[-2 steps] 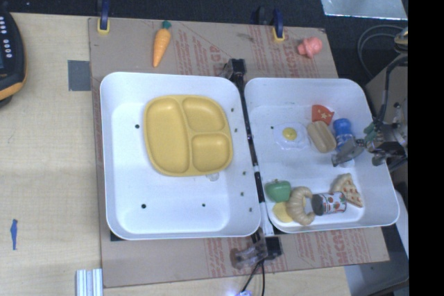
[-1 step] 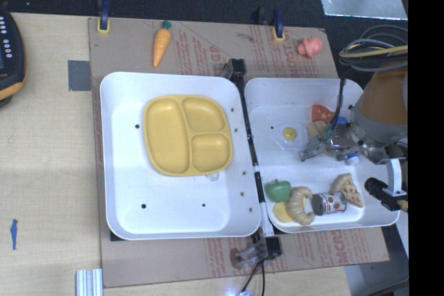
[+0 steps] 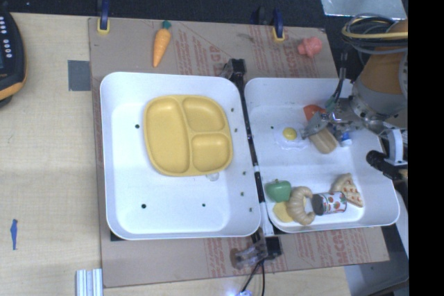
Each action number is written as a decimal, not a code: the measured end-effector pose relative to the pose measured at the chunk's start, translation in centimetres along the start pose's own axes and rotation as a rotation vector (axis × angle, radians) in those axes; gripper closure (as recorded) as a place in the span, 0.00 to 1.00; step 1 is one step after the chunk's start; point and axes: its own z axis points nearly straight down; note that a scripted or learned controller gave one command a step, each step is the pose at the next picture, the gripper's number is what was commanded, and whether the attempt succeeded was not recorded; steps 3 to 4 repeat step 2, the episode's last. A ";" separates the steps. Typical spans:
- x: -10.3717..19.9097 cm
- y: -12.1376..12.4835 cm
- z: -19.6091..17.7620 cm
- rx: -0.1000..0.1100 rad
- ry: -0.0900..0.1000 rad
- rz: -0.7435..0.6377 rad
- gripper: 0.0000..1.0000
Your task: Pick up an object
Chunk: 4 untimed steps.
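Nearest the camera, a green pepper (image 3: 278, 189), bagel (image 3: 301, 204), small can (image 3: 328, 203) and pizza slice (image 3: 347, 190) are seen along the near wall of the right bin (image 3: 263, 97). Beyond them, the gripper (image 3: 325, 123) is lowered beside a tan block (image 3: 323, 141); whether the jaws are open cannot be told.
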 end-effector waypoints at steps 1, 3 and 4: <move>-0.4 -0.2 -1.1 -0.007 -0.013 -0.002 1.00; 8.6 3.7 -4.3 -0.029 -0.026 -0.004 1.00; 8.6 3.7 -4.3 -0.029 -0.026 -0.004 1.00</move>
